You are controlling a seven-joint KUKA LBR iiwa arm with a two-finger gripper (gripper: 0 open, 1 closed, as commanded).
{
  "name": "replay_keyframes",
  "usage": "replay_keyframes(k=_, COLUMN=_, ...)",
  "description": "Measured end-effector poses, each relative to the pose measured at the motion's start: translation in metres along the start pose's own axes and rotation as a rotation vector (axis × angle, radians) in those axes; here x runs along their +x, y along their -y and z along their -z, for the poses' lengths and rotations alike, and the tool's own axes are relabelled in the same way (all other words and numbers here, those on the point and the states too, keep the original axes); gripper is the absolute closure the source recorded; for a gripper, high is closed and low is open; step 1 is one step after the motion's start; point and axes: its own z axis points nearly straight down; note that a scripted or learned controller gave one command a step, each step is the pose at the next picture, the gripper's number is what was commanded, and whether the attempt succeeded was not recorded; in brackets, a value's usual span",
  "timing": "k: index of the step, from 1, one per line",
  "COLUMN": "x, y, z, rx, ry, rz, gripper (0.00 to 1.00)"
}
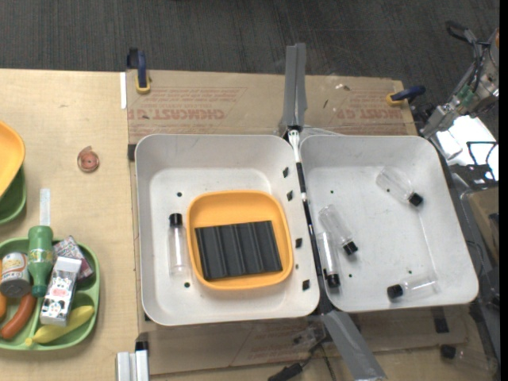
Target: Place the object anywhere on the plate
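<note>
- two shallow white bins sat side by side on the desk (71, 125): the left bin (151, 213) and the right bin (444, 228).
- one orange plate (238, 202) lay in the left bin, with a dark ribbed block (238, 249) of four ridges resting on it.
- i counted five clear vials with black caps in all: one in the left bin, four in the right.
- the left bin's vial (177, 243) lay just beside the plate's left edge, not on it; its long axis ran top to bottom of the view, cap toward the far side.
- in the right bin, one vial (399, 187) lay near the far right, slanted, cap toward the lower right.
- another vial (338, 229) lay near the middle left, slanted the same way.
- a third vial (327, 256) lay along the left wall, nearly upright in the view, cap at the near end.
- the fourth vial (413, 287) lay by the near wall, almost level, cap to the left.
- cardboard under the bins carried red print, upside down from where i stood; i could not read it surely.
- at the left, one green tray (79, 324) held toy food, among it a green bottle (40, 260) and a small carton (59, 292); their labels were too small to read.
- the arm's wrist end (468, 94) stood off past the right bin's far corner; whether the tool was spread or pressed together i could not tell.
</note>
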Motion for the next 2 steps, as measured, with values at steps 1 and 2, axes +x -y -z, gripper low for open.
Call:
replay_keyframes(k=1, x=0.0001, y=-0.0007, z=0.0797, rx=-0.001, ry=0.000, rz=0.268, gripper=1.00)
replay_keyframes(k=2, x=0.0003, y=-0.0009, z=0.0797, rx=-0.001, ry=0.000, rz=0.269, gripper=0.00)
